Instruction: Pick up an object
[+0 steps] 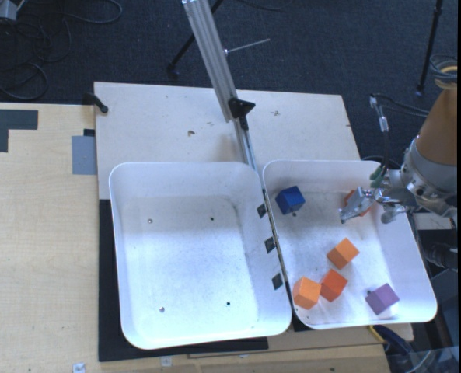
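My gripper [357, 206] hangs over the upper right part of the right bin [417, 266], coming in from the right edge. A small red piece [349, 199] shows right at its tip; whether it is held is unclear. A blue cube [290, 200] lies to the gripper's left, near the bin's top left corner. Below the gripper sits an orange cube [343, 252]. Further down, another orange cube [307, 292] touches a red-orange cube [333, 284]. A purple cube [382, 298] rests near the bin's lower right corner.
The left bin [121, 208] lies beside the right one, with a divider rail and black clips [269, 243] between them. A slanted aluminium pole [214, 61] rises behind the bins. Cables and stands sit on the dark floor beyond.
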